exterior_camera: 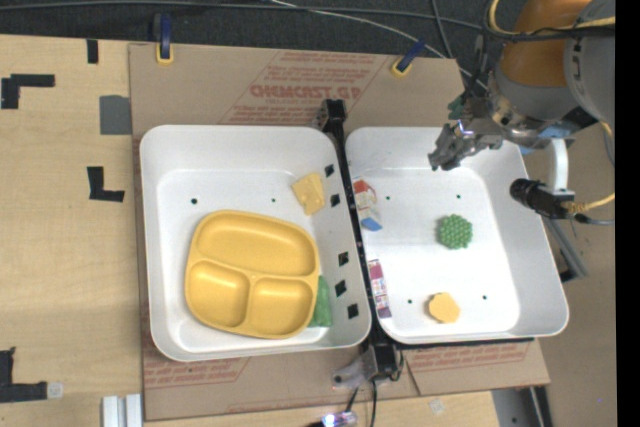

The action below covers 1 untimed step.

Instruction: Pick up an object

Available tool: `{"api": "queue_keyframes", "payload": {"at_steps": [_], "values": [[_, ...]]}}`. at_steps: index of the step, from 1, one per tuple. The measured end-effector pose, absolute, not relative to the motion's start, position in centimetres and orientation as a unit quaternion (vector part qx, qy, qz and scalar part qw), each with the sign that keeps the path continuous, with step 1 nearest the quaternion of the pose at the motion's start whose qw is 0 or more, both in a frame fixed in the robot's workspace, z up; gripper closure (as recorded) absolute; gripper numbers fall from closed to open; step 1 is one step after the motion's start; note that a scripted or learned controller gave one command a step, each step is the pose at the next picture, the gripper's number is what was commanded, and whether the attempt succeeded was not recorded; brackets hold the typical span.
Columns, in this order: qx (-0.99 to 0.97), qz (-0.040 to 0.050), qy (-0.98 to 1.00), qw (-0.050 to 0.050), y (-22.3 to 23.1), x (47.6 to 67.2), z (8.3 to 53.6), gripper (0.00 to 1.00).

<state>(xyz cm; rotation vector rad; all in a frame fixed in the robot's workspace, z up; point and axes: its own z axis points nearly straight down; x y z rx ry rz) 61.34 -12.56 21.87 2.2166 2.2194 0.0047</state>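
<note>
Gripper [447, 155]: above right white bin's [520, 245] far edge; grasp state cannot be told.
Green knobbly ball [455, 232]: bin's middle.

In the right bin [520, 310], bare white floor lies open between the green ball [455, 232], the orange disc [443, 308] near the front wall, and the small packets [366, 205] pressed against the left wall, so each stands well apart with room around it. The left bin [160, 215] is crowded: the yellow divided tray [252, 273] covers most of its floor, a green item [322, 303] is wedged just beside the tray's right edge, and a yellow wedge [310, 193] sits near the centre divider [345, 215], leaving open floor along the back and left.
</note>
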Motion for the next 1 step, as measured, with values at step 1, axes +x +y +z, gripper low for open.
{"api": "queue_keyframes", "payload": {"at_steps": [1], "values": [[0.707,0.0005,0.708,0.001,-12.53,61.41,24.45,1.0]]}}
